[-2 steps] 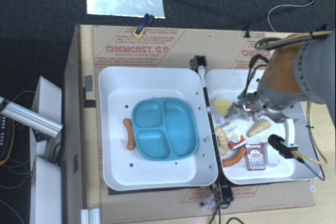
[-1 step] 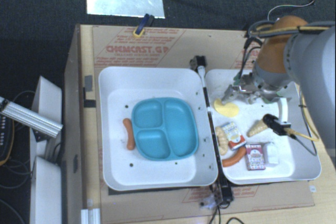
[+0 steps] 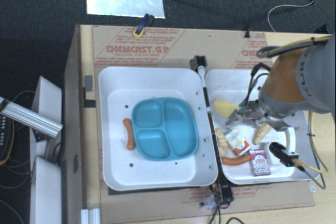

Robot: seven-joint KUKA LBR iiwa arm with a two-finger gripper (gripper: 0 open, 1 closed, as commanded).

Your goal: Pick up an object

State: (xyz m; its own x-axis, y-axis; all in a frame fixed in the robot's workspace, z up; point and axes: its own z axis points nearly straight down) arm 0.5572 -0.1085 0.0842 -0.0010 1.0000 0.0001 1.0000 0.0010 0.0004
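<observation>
Two shallow white plastic bins sit side by side on a cardboard-covered worktop (image 3: 157, 44). The left bin (image 3: 113, 92) holds a smooth blue moulded plate with three compartments (image 3: 164, 128) and, just beside its left edge, an orange-red sausage (image 3: 128, 134). The right bin (image 3: 231, 78) holds a pale yellow rounded lump (image 3: 224, 107), a small printed packet (image 3: 237, 140), a second orange-red sausage (image 3: 235, 160), a pink box (image 3: 260, 162) and a beige cone (image 3: 261, 134). The tool (image 3: 252, 114) hangs over the right bin, between lump and cone; whether it is spread or closed cannot be told.
</observation>
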